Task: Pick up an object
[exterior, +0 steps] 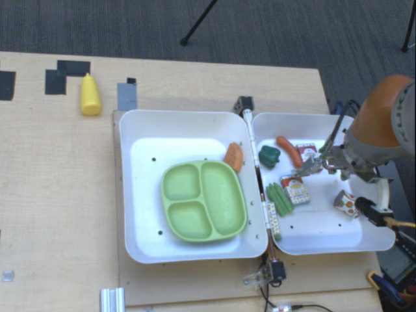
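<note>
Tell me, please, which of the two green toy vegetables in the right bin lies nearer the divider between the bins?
The long ridged green one, lying slantwise close to the divider. The darker green pepper sits farther back, compact and rounded rather than long.

Plate (205, 201) sits in the left bin (140, 194), carrot (233, 156) just behind it. Pepper (269, 154), sausage (289, 149) and beans (281, 199) are in the right bin (325, 236).

We see a pale green divided plate (204, 201) in the white left bin (140, 174); just beside it, an orange piece (233, 156). Right of the plate: a dark green pepper (268, 154), a red-orange sausage (289, 149), green beans (280, 199). Far left, a yellow bottle (90, 95).
</note>
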`<state>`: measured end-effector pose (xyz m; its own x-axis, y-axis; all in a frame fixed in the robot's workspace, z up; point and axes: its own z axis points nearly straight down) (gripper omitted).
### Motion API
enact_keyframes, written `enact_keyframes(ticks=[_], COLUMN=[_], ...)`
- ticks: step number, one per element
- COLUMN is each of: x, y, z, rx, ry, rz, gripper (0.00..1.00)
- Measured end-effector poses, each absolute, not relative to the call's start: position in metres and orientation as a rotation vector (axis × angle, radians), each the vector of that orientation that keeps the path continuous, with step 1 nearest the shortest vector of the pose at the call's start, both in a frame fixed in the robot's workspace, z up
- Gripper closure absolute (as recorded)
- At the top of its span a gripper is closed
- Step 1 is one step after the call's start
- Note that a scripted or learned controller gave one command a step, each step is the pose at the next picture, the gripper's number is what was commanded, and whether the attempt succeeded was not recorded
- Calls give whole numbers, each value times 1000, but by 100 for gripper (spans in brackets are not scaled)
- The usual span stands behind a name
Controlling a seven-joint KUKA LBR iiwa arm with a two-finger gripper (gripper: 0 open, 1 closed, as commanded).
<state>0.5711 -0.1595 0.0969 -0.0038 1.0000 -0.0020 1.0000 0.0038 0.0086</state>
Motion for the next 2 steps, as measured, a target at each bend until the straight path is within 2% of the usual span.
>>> enact_keyframes(ticks=[1, 2], x=[496, 489], y=[-138, -97], z=[125, 92], rx=[2218, 2217], ry=[2223, 2219], rz=[2, 3], gripper=[0, 0])
